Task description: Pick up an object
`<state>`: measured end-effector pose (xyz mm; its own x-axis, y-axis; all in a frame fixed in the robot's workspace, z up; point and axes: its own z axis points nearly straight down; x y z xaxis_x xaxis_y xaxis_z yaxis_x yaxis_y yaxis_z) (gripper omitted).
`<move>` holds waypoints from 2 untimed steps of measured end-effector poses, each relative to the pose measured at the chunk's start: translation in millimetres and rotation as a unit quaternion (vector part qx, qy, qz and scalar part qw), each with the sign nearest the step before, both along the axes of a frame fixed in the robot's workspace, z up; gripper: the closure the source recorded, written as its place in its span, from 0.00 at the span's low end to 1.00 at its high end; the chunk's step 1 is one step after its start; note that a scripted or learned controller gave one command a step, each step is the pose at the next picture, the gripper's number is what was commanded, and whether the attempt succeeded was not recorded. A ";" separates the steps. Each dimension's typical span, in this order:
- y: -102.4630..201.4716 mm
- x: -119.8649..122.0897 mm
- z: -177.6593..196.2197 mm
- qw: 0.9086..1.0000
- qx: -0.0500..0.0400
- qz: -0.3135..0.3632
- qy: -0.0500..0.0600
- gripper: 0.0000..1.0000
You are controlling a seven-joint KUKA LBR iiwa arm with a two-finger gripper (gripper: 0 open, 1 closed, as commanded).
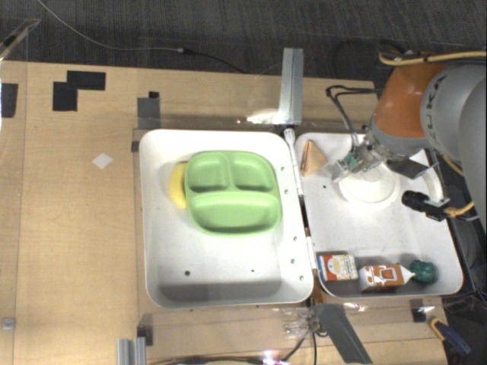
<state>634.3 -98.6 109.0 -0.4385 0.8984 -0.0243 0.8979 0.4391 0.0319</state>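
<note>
Sitting in the far half of the right bin [449,272], a white round dish [368,186] lies directly under the claw [356,160], which hangs at the dish's far left rim; whether it touches the dish cannot be told, and whether the claw is open or closed cannot be told either. Just left of the dish, a tan wedge-shaped piece [312,157] leans against the bin's left wall. Along the near wall of the same bin lie a small red and white box [337,267], a brown and white carton [384,277] on its side, and a green round thing [423,271] touching the carton's right end. The grey arm [456,112] with its orange band [402,101] comes in from the right above the far corner of this bin. The left bin [221,276] holds a green divided tray [231,191], with a yellow thing [176,185] peeking out from under its left edge. Both bins rest side by side on the wooden worktop [68,226].
</note>
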 end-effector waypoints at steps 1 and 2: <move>0.0 -0.1 -0.2 1.000 0.000 0.000 0.000 0.00; -17.6 25.5 12.5 0.998 0.005 -0.061 0.015 0.00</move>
<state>659.8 -116.2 121.6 -0.3269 0.9451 -0.0040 0.9450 0.3269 0.0071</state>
